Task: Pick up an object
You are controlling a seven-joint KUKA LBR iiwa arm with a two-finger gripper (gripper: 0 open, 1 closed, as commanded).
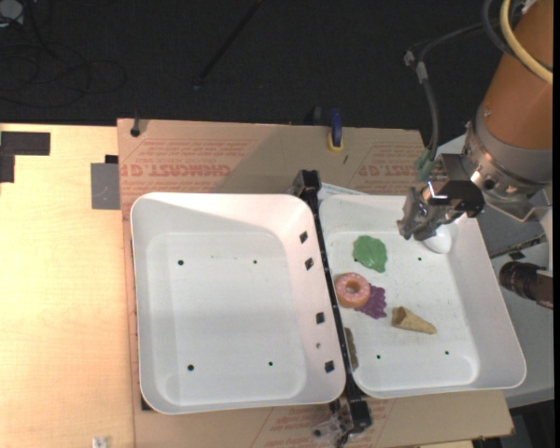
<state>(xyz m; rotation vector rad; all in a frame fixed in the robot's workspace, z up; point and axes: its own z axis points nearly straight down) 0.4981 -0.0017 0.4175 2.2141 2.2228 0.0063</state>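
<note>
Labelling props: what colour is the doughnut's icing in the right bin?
Pink icing on the doughnut, clearest in the camera view.

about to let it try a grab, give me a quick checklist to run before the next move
1. Objects within the right bin: ok. Green piece, donut, purple piece and cone-shaped piece all lie inside.
2. End effector over the right bin: ok, near its far side.
3. End effector not yet carrying an object: cannot tell.
4. Target lying apart from others: not ok for the donut, which touches the purple piece; ok for the green piece and the cone-shaped piece.
5. White thing beneath the end effector identified: cannot tell.
</note>
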